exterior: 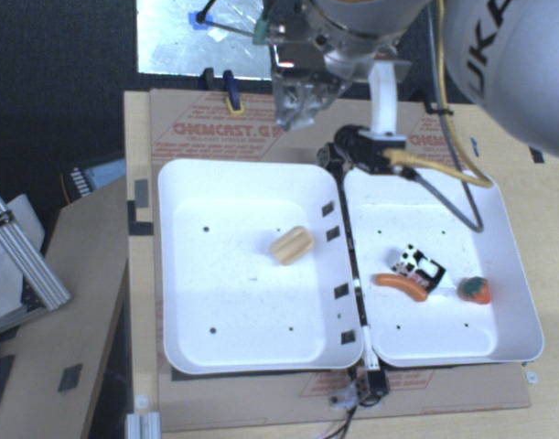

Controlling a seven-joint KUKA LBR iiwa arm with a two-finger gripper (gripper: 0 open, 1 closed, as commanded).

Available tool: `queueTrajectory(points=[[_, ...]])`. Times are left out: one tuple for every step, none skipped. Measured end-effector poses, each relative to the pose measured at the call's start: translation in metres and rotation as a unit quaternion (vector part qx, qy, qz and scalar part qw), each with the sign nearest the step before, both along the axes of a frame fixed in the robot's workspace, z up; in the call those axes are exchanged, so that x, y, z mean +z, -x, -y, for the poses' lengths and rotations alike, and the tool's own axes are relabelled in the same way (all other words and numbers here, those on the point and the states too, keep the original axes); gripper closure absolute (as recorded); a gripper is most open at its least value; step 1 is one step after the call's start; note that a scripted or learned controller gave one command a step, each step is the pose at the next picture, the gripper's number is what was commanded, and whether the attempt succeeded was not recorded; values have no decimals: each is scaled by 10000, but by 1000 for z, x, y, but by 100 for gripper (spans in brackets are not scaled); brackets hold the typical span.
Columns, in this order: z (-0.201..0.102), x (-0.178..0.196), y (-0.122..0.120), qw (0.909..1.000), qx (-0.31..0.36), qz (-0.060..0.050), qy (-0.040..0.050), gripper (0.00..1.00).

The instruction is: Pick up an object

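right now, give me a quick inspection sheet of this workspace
surface: two white bins side by side, left bin and right bin, on a cardboard sheet
job's things: tan block in the left bin; orange sausage, black-and-white piece and small orange-green item in the right bin
clutter: blue-yellow clamp at the cardboard's far edge
grippers: gripper hangs above the far edge, holding nothing
cables: yellow cable and grey cable over the right bin
surroundings: aluminium rail at left
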State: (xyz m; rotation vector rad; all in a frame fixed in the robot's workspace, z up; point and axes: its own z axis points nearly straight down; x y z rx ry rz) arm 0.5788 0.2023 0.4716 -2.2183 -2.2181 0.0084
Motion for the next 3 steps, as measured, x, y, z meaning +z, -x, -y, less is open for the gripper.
queueTrajectory(points=[[-32, 18, -93, 10000, 21, 87, -14, 100], [18, 36, 26, 10000, 1, 59, -21, 100], [-15, 65, -45, 10000, 24, 79, -12, 100]])
